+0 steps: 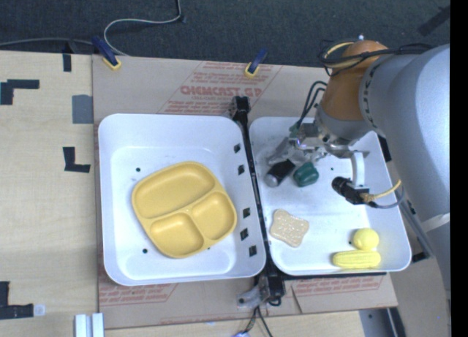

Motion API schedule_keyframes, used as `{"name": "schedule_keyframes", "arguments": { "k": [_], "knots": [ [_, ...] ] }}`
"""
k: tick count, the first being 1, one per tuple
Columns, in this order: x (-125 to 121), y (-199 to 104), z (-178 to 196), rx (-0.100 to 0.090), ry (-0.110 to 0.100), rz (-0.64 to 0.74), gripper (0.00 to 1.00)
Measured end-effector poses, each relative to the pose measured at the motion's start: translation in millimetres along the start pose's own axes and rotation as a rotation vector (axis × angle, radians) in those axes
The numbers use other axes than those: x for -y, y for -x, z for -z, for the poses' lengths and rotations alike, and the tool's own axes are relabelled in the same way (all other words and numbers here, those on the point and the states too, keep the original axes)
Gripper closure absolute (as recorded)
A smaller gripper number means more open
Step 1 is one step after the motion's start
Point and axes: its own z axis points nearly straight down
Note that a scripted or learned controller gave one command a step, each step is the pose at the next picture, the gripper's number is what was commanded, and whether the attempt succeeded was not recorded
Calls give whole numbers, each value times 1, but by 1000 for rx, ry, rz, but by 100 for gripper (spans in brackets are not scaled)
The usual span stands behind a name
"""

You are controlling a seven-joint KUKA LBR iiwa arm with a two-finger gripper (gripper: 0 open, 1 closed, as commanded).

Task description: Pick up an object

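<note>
Grey and bulky, the robot arm [417,131] filled the right side of the camera view, its orange band [351,83] sitting above the wrist. Below that, the gripper [289,166] reached down into the upper part of the right white bin [329,215]. Its dark fingers [276,173] pointed toward the bin's left wall, and a small dark green round object [306,175] lay just beside them; whether it sat between the fingers, or how far they were spread, could not be told. A beige toast-shaped piece [289,227] lay lower in that bin, near the left wall. A yellow ball [365,239] and a yellow corn-like piece [357,259] rested together in its lower right corner. In the left white bin [121,204] lay a yellow three-compartment plastic plate [183,207]. Both bins stood on brown cardboard [205,91] covering the bench [44,182].
</note>
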Motion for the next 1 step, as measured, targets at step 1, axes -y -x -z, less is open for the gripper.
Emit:
{"name": "schedule_keyframes", "arguments": {
  "k": [1],
  "knots": [
    [-1,-1,10,-1,1,1,100]
  ]
}}
